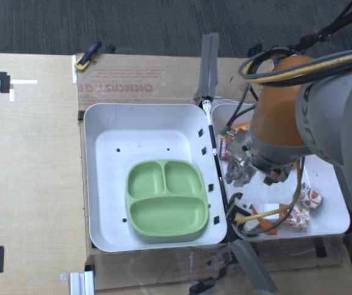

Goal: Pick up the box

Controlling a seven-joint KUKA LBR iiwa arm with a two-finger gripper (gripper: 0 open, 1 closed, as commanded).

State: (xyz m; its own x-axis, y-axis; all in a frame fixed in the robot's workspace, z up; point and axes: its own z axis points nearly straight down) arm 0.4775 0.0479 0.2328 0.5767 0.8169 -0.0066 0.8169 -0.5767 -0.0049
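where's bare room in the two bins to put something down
Free: the left white bin, its floor behind and left of the green divided plate. Crowded: the right white bin, with the gripper over small packages.

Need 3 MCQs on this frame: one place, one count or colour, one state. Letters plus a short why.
1. Which bin holds the green tray?
A. left bin
B. right bin
C. neither

2. How many compartments does the tray have?
A. two
B. three
C. five

3. Where is the arm now?
A. over the left bin
B. over the right bin
C. off the bench

Key:
1 A, the tray lies flat on the left bin floor.
2 B, two small sections sit above one wide one.
3 B, the arm hangs over the right bin, above its cluttered items.
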